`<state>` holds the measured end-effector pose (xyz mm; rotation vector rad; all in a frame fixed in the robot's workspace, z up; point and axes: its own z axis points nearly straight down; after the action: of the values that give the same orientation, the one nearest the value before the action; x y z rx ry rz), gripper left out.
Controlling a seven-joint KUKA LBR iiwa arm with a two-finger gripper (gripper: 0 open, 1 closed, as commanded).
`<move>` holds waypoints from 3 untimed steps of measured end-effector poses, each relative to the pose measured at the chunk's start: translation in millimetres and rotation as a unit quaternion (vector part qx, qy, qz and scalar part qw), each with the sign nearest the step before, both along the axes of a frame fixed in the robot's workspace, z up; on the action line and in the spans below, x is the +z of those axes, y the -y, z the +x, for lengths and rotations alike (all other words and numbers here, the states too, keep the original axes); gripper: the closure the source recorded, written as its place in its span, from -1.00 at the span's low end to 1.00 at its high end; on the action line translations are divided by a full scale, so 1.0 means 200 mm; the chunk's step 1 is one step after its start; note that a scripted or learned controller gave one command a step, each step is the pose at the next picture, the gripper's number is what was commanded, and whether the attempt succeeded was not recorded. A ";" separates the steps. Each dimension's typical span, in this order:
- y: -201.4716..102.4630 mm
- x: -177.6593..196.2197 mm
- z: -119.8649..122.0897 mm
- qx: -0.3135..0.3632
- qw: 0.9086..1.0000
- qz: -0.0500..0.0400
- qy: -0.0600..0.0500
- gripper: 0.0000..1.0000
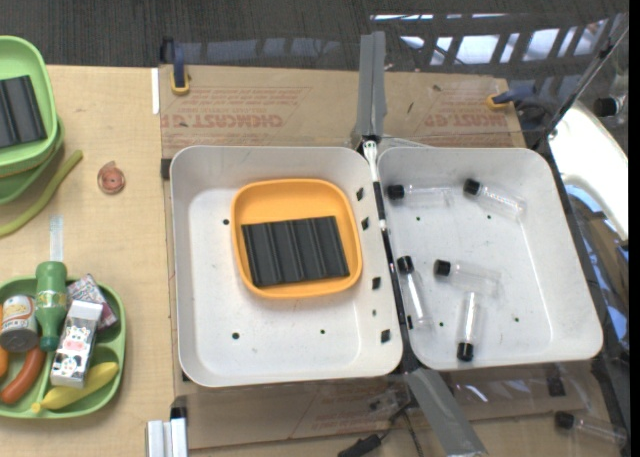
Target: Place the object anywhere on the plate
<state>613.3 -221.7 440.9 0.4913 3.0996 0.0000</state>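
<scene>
Tubes [466, 320]: strewn in right bin [560, 245], awaiting pickup.
Plate [296, 207]: centred in left bin [200, 275], as target.
Gripper: state cannot be told.

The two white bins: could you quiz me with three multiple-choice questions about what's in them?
1. Where is the orange plate?
A. left bin
B. right bin
C. on the cardboard

2. How many clear tubes with black caps lie in the right bin?
A. two
B. five
C. nine

3. How does the dark ribbed block sit?
A. flat on the plate
B. leaning on the bin wall
C. under the plate

Answers: 1 A, it sits in the left bin; 2 B, five caps counted; 3 A, it lies flat on the plate.
</scene>
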 end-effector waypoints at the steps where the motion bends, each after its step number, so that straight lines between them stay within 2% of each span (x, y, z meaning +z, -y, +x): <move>1: 0.00 0.00 0.20 0.133 0.991 0.000 0.001 1.00; 2: 0.00 0.01 0.21 0.272 0.962 -0.001 0.001 1.00; 3: 0.00 0.01 0.23 0.427 0.904 -0.001 0.001 1.00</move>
<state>660.2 -221.2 442.1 -0.8787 3.0098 0.0000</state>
